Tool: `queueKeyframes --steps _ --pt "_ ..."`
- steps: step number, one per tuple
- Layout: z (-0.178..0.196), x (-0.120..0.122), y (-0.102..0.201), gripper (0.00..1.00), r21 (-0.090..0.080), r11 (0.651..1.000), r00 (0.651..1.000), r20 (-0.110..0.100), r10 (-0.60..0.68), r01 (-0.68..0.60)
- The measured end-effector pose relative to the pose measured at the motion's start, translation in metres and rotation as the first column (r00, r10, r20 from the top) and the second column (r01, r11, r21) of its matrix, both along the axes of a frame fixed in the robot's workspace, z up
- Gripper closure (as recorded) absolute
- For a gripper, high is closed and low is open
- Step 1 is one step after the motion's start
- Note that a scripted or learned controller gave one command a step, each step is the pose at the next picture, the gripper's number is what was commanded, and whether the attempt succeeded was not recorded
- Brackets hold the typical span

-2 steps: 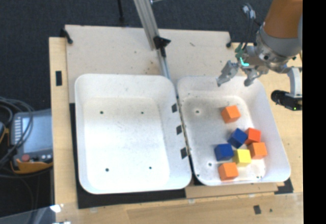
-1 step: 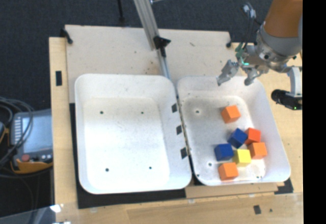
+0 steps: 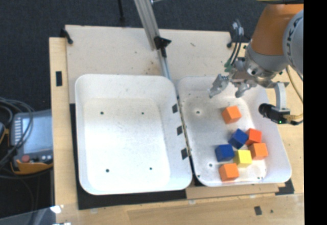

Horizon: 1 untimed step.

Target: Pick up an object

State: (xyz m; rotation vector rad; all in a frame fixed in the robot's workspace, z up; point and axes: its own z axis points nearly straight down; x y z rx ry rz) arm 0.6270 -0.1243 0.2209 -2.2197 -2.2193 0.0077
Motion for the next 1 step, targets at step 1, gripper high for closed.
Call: queueKeyframes --steps 1 --pt "-0.0631 0.0012 -0.0022 0.0 0.0 1.0 1.0 0.0 -0.002 0.002"
